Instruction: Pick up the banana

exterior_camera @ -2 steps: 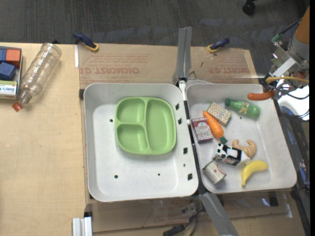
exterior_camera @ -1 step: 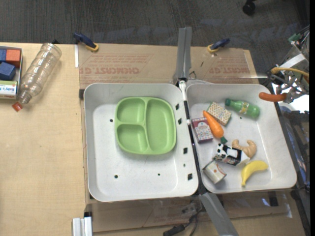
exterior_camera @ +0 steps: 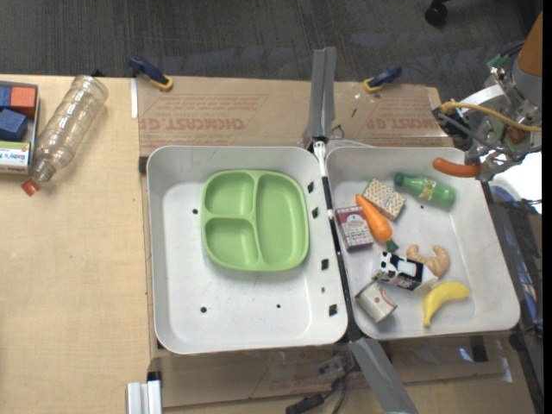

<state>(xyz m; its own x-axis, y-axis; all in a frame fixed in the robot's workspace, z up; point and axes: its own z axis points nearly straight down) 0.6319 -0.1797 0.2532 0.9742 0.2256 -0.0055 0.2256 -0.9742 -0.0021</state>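
The yellow banana (exterior_camera: 444, 300) lies in the front right corner of the right bin (exterior_camera: 492, 231), curved and free of the other items. My gripper (exterior_camera: 486, 157) hangs over that bin's far right rim, well behind the banana and apart from it. A red-orange sausage-shaped piece (exterior_camera: 455, 167) sits right at the gripper's tip, above the bin's back right corner. Whether that piece is held or just lies there I cannot tell.
The right bin also holds a green bottle (exterior_camera: 425, 190), a carrot (exterior_camera: 374, 218), a cracker box (exterior_camera: 384, 198), a maroon box (exterior_camera: 354, 228), a cow toy (exterior_camera: 398, 270), a tan pastry (exterior_camera: 431, 260) and a small carton (exterior_camera: 376, 302). A green divided plate (exterior_camera: 256, 220) lies in the left bin (exterior_camera: 172, 257).
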